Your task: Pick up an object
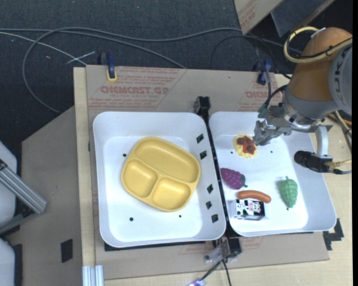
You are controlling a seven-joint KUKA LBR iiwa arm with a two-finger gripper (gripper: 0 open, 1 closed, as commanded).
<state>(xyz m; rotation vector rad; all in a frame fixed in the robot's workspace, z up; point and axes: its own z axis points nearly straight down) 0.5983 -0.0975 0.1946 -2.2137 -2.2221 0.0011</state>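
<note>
Where two white bins (106,167) sit on cardboard (162,84), the pincer (262,136) hovers; its state I cannot tell.

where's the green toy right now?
The green toy lies in the right bin, toward its near right side, to the right of the toy sausage and apart from it.

This is a robotics lab: two white bins (106,167) stand on a cardboard-covered bench (168,84), held with clamps (111,67), loose cables (50,50) lying on dark carpet (45,17).
</note>
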